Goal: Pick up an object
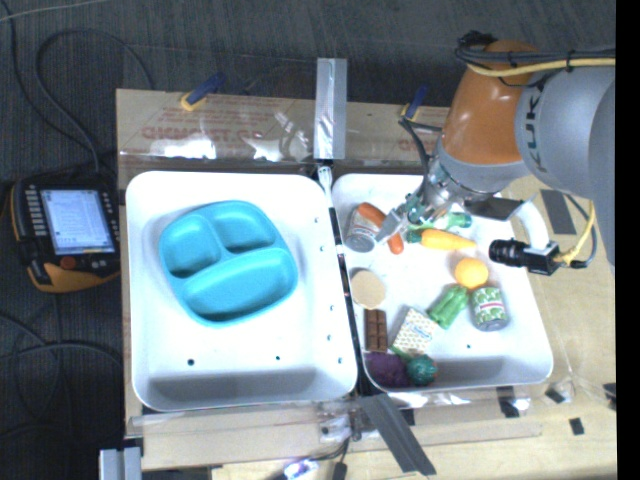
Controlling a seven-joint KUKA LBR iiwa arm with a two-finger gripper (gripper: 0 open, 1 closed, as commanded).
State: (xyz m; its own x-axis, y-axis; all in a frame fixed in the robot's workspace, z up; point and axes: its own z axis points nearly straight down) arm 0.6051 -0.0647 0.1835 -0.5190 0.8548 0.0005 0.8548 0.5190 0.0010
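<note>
The tool (412,211) hangs over the back of the right bin (530,353), but its tips blur into the clutter beneath, so I cannot tell how it is set or whether it holds anything. The arm's orange band (485,108) and grey body cover the bin's back right corner and run off the picture's edge. Just under the tool lie a silver can (361,230) on its side, a small orange carrot-like piece (371,212) behind it, and a yellow-and-orange corn-like piece (447,238); these overlap and are hard to separate.

Further forward in the same bin sit one yellow lemon (471,271), one green pickle-like piece (449,305), one green-labelled can (490,308), one tan round disc (368,288), one brown chocolate bar (375,329), one patterned carton (414,332), one purple lump (390,370) and one dark green lump (422,369) at the front edge.

The left bin (160,368) holds a single blue divided plate (230,260). A black-and-orange handheld pendant (65,230) lies beyond the worktop's left edge.
</note>
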